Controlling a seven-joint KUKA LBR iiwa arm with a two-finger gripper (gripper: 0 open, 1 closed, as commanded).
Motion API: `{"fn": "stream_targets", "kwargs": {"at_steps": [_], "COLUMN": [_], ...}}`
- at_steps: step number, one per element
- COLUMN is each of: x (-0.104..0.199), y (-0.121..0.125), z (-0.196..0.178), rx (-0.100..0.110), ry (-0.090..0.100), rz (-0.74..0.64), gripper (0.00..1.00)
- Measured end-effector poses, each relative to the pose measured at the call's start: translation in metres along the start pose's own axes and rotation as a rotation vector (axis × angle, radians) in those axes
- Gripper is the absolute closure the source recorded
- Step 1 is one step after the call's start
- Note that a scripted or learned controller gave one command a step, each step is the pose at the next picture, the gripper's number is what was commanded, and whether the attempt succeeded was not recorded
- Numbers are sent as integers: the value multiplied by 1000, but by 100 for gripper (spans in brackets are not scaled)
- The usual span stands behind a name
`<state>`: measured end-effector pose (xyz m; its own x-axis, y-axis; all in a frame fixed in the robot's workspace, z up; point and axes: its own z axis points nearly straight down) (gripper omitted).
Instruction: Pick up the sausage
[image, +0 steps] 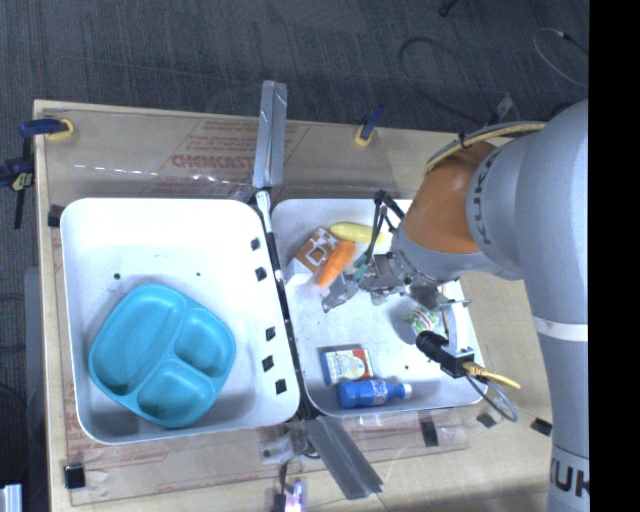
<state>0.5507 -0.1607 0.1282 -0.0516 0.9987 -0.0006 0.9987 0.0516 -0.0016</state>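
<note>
The sausage (337, 262) is an orange-red elongated piece lying at a slant in the upper left of the right bin (395, 405). It rests against a small brown-and-white packet (314, 248). My gripper (340, 292) hangs just below the sausage's lower end, pointing left towards the divider between the bins. Nothing is visibly held in it. The grey wrist with its orange band (445, 210) covers the bin's upper right part.
A yellow piece (350, 232) lies behind the sausage. A red box (345, 361) and a blue bottle (370, 392) sit at the right bin's front, and a green-and-white item (425, 320) lies under the wrist. The left bin (150, 225) holds a blue compartment plate (160, 352).
</note>
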Motion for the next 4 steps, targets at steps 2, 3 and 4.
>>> {"fn": "stream_targets", "kwargs": {"at_steps": [2, 3, 4], "x": [12, 12, 77], "y": [68, 69, 73], "z": [38, 28, -65], "rx": [10, 8, -2], "ry": [2, 1, 0], "rz": [-242, -246, -325], "gripper": [0, 100, 100]}}
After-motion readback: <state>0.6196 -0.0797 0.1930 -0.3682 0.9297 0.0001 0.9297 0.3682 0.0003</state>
